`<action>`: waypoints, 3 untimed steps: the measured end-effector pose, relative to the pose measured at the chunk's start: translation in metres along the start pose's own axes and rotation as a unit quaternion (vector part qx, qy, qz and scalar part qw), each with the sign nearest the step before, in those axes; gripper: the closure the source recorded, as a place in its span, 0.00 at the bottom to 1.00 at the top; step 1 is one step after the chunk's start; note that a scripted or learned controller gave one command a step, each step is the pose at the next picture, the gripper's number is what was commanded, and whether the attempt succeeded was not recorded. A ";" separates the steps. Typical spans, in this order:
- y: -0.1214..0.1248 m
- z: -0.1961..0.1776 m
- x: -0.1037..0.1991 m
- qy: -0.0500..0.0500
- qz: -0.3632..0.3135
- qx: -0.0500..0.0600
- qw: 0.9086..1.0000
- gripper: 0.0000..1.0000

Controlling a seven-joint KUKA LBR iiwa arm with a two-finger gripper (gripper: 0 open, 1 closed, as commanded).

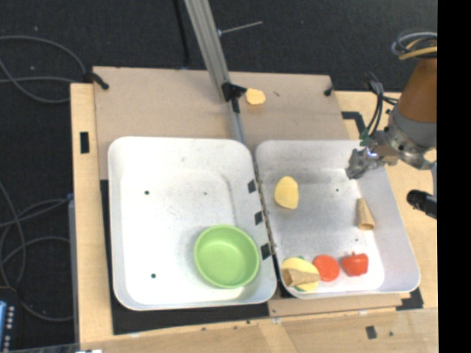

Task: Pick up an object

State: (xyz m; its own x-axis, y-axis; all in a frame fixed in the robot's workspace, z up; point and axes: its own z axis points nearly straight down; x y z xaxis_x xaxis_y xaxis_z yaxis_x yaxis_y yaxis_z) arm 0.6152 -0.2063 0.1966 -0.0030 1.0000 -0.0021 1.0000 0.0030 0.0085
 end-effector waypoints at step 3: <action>-0.015 -0.041 0.108 0.001 -0.002 0.004 1.000 1.00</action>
State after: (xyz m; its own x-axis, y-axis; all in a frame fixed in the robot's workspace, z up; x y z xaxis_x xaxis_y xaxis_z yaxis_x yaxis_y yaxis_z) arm 0.5995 -0.0985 0.2370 -0.0068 1.0000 0.0003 1.0000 0.0068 0.0004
